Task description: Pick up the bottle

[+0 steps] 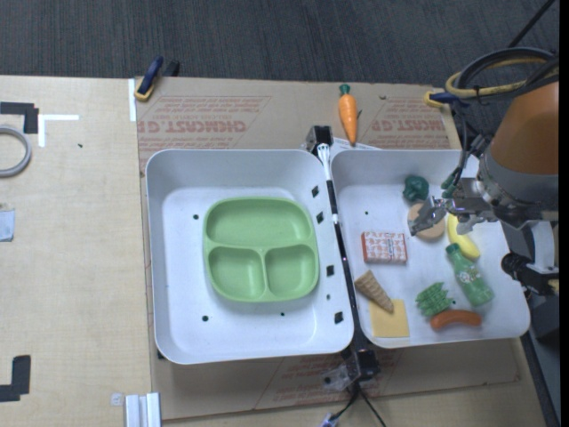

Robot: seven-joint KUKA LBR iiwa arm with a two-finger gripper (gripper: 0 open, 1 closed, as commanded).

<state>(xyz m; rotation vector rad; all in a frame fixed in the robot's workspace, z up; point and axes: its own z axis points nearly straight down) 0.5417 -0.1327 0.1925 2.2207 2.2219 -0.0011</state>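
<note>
I see the arm (524,140) reaching in from the right, its gripper (436,216) low over the right bin (356,172); I cannot tell the jaws' state. The bottle (468,276) lies just right of it.

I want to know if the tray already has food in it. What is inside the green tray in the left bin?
All three compartments of the green tray show only bare green plastic. Nothing covers them. The toy food, including the bottle, lies in the right bin.
</note>
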